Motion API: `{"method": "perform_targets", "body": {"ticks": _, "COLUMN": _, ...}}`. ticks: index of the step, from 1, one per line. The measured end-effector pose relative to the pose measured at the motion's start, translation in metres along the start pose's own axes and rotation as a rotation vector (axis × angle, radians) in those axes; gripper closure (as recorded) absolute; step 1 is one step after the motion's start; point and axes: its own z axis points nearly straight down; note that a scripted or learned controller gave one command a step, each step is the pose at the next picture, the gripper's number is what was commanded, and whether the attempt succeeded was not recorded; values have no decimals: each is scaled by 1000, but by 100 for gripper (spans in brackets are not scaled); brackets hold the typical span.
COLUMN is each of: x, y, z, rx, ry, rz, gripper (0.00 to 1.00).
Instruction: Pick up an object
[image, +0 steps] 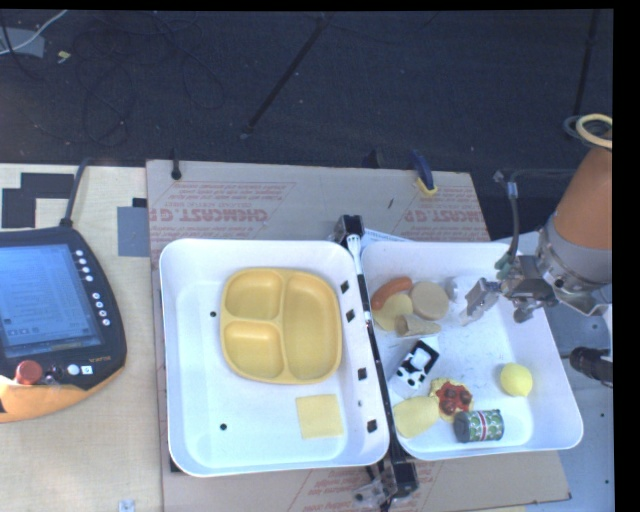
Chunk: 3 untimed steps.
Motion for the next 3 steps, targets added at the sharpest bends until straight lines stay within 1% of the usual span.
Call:
{"method": "perform_targets", "body": {"ticks": 1, "x": 37, "y": 73, "z": 107, "rx": 2, "ry": 1, "rz": -5, "gripper": 0}}
{"method": "perform_targets", "body": {"ticks": 2, "x": 54, "y": 106, "z": 153, "rx": -4, "ry": -11, "rz": -1, "gripper": 0}}
{"method": "perform_targets", "body": {"ticks": 3, "x": 42, "y": 105, "z": 95, "rx": -6, "ry": -2, "rz": 1, "gripper": 0}}
